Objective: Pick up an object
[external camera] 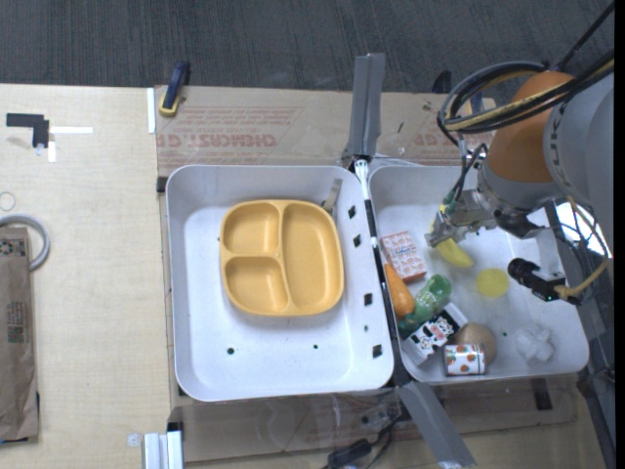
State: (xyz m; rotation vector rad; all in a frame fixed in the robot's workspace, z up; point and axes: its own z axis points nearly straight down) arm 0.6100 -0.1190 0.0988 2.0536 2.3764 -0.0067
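Over the right bin [576, 355], my gripper [447, 231] hangs just above the banana [453, 253]; how my fingers stand I cannot tell. I judge this the reaching step: next I must lower and close squarely across it.

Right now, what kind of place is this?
Probably a robot test lab: a grey arm reaches over two white bins, one with a yellow divided plate, one with toy food like a banana.

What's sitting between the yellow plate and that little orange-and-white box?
In the camera view, the raised rims where the two bins meet lie between the yellow plate and the box.
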